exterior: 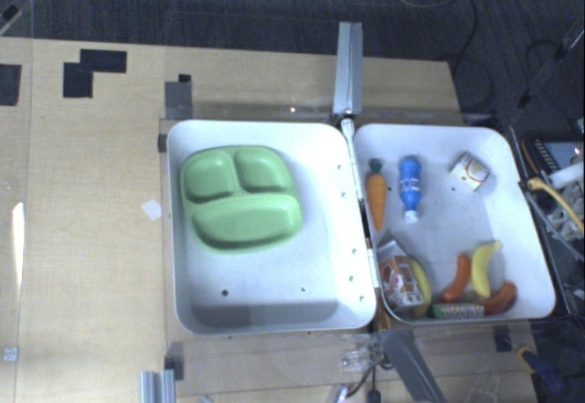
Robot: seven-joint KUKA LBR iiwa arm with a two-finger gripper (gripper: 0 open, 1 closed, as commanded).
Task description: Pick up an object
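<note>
The right bin (521, 209) holds several small items. An orange carrot (376, 196) lies along its left wall, with a blue bottle (409, 186) just right of it. A small white carton (470, 171) rests toward the back right. Near the front lie a snack packet (398, 280), a yellow banana (484, 266), an orange sausage-shaped toy (457, 276), a reddish one (500, 298) and a small dark bar (457, 310). A green divided plate (240, 197) sits in the left bin (265, 305).
A metal post (347, 72) stands behind the seam between the bins. Cables and hardware (562, 200) crowd the bench's right edge. Pale wooden bench top (82, 209) stretches to the left, with black markers (91, 70) at the back.
</note>
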